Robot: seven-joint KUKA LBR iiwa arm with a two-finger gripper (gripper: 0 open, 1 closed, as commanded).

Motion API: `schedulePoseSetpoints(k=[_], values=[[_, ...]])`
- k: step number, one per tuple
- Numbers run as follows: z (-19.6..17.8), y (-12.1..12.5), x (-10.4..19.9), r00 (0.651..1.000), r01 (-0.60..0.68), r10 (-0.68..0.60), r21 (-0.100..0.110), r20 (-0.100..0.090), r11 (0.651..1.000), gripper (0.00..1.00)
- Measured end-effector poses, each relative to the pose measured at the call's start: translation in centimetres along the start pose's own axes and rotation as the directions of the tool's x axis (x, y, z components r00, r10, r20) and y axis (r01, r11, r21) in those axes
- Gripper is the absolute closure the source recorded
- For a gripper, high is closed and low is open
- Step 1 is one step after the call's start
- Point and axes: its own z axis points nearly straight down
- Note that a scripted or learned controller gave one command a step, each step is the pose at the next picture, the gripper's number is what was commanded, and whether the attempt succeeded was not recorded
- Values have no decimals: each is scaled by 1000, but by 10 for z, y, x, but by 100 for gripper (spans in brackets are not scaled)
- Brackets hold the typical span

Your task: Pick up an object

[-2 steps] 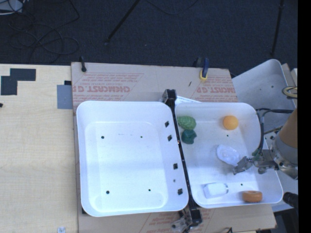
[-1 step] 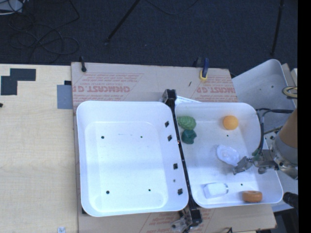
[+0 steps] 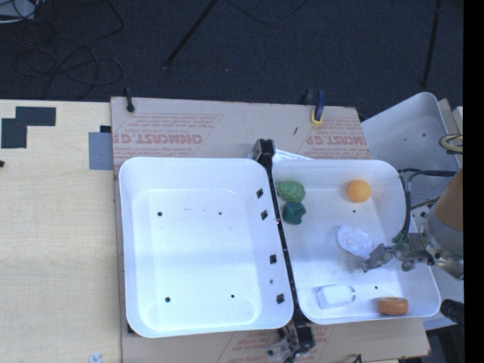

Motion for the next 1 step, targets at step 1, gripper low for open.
schedulePoseSetpoints(k=[1], values=[[0, 0, 0, 1000, 0, 0, 0, 0, 1000, 0]])
